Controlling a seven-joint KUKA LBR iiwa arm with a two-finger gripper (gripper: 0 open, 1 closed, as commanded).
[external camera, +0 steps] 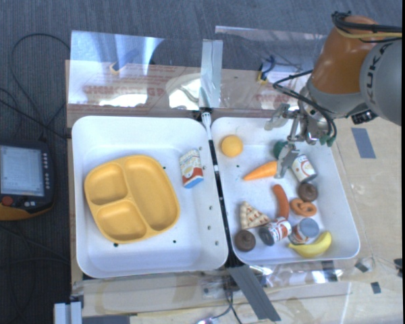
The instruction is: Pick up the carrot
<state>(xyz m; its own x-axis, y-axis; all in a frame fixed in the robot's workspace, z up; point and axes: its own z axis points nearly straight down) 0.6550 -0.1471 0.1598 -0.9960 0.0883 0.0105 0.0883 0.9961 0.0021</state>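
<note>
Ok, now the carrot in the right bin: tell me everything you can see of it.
The orange, cone-shaped toy carrot looks like smooth plastic. It lies flat on the floor of the right white bin, in its upper middle, pointed tip toward the divider, thick end toward the two-finger gripper. The gripper is right at that thick end; whether it grips it is unclear. A yellow ball sits apart, above and to the left.

Glossy yellow plastic tray
</note>
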